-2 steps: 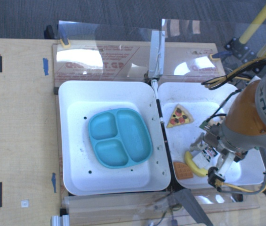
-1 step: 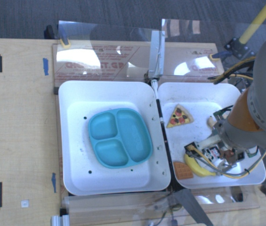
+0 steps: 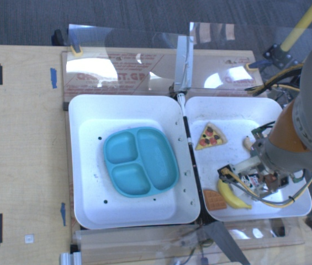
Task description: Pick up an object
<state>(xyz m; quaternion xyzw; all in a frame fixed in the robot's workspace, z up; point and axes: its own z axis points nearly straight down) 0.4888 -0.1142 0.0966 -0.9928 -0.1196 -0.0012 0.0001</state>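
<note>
The right bin (image 3: pixel 233 110) holds a toy pizza slice (image 3: pixel 210 137) near its left wall. A yellow banana (image 3: pixel 232 196) lies at the front, and a flat orange-brown piece (image 3: pixel 215 201) rests beside it in the front left corner. A small beige thing (image 3: pixel 248 143) sits right of the pizza, partly hidden by the arm. My gripper (image 3: pixel 258 178) hangs low over the front right of this bin, just above and right of the banana. Nothing shows held in it.
The left bin (image 3: pixel 84 115) contains a teal divided plate (image 3: pixel 140 161) with three compartments. A central divider (image 3: pixel 188 142) separates the two bins. The grey arm with its orange band (image 3: pixel 288 139) covers the right bin's right side. Clear panels stand behind the bins.
</note>
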